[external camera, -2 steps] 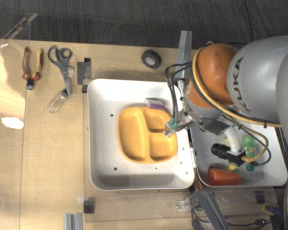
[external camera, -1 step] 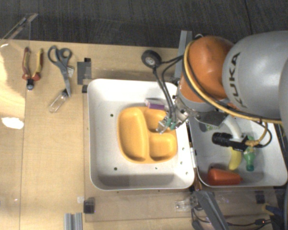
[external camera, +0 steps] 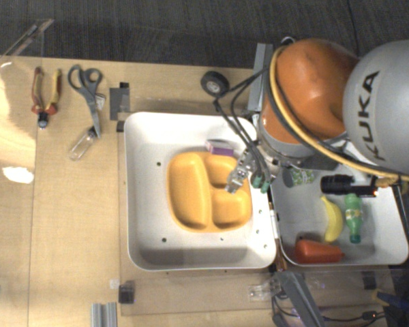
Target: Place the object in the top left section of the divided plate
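A yellow divided plate [external camera: 191,189] lies in the middle of the left white bin [external camera: 146,182]. It has one long section on its left and two smaller sections on its right. My gripper [external camera: 237,177] hangs over the plate's right side, near the ridge between the two smaller sections. A small purple and white object [external camera: 221,148] lies just beyond the plate's far right edge, partly hidden by the arm's cables. I see nothing clearly held in the gripper.
The right bin [external camera: 388,251] holds a banana [external camera: 332,218], a green bottle [external camera: 353,216] and a red object [external camera: 318,251]. The big grey and orange arm [external camera: 327,94] covers that bin's far part. Scissors [external camera: 88,90], pliers [external camera: 44,94] and a tape roll [external camera: 214,82] lie on the bench.
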